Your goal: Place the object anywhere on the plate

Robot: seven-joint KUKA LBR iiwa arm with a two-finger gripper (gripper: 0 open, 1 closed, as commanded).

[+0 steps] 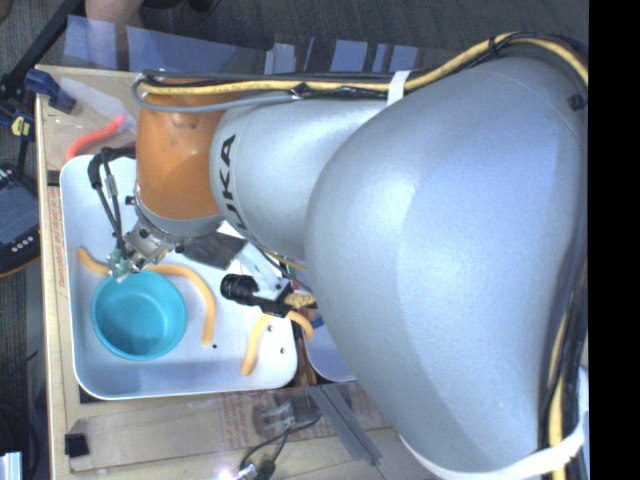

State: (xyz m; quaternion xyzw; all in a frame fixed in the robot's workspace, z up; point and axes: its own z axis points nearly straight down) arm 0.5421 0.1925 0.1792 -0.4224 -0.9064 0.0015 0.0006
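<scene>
The claw (128, 258), its grip state hidden, hangs at the far rim of the blue bowl (140, 316) in the left bin (80, 368); the plate is unseen, so seeking likely comes next.

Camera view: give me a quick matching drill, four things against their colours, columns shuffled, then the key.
Things:
1. bowl
2. band above the wrist
3. bin
4. big arm shell

Colours:
A. white
B. grey
C. blue
D. orange

Pairs: 1-C, 2-D, 3-A, 4-B
</scene>
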